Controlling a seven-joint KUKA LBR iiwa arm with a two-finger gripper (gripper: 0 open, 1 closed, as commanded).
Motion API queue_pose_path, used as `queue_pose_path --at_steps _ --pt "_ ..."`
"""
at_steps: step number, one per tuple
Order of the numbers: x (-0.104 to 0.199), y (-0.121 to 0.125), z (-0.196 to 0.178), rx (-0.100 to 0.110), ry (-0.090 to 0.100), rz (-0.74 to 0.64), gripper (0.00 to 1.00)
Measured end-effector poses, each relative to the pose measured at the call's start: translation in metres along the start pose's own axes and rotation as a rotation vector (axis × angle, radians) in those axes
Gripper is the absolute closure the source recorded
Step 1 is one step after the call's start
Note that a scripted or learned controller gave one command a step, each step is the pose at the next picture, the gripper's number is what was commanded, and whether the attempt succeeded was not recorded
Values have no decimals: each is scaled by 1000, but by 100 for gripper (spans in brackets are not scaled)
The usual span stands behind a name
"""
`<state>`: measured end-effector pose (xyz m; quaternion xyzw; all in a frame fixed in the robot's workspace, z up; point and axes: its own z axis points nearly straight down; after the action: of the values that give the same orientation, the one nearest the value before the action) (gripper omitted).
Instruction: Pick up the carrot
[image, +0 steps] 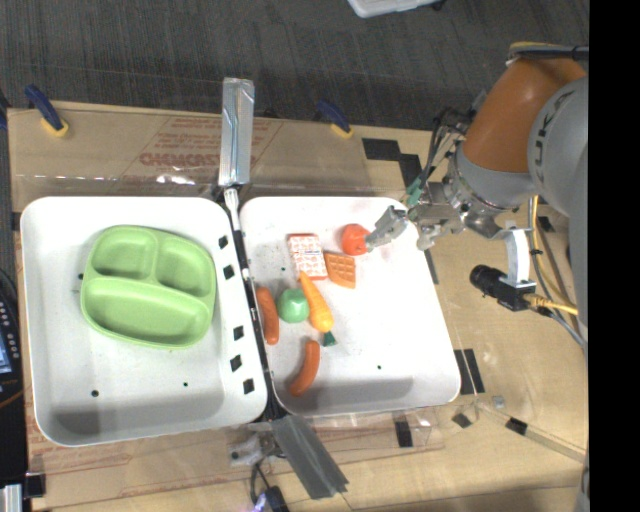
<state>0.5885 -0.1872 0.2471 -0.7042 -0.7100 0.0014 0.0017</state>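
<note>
The carrot (317, 304) lies on the floor of the right bin (400, 340), near its middle and a little toward the left wall, its orange body running at a slant with the small green stub at the lower end. A green round piece (293, 306) touches it on the left, and beyond that a sausage (267, 314) lies along the wall between the bins. A second sausage (305, 366) rests just below the carrot, apart from it. Above the carrot are a waffle-like orange square (340, 269) and, beside it, a small red and white packet (305, 253); a tomato (354, 238) sits to the upper right of these. My fingers (388, 226) hang just beside the tomato, at the upper right part of the bin, well apart from the carrot, with nothing between them; from this angle I cannot tell whether they are spread or closed. My arm (520, 120) comes in from the right over the bin's rim, the orange band high above the wrist, the wrist angled down and to the left. In the left bin (60, 390) rests a green divided tray (150, 285). Both bins stand side by side on the worktop (520, 380).
</note>
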Motion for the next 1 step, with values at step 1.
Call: queue_pose_path --at_steps 1 --pt "54 8 89 2 1 -153 0"
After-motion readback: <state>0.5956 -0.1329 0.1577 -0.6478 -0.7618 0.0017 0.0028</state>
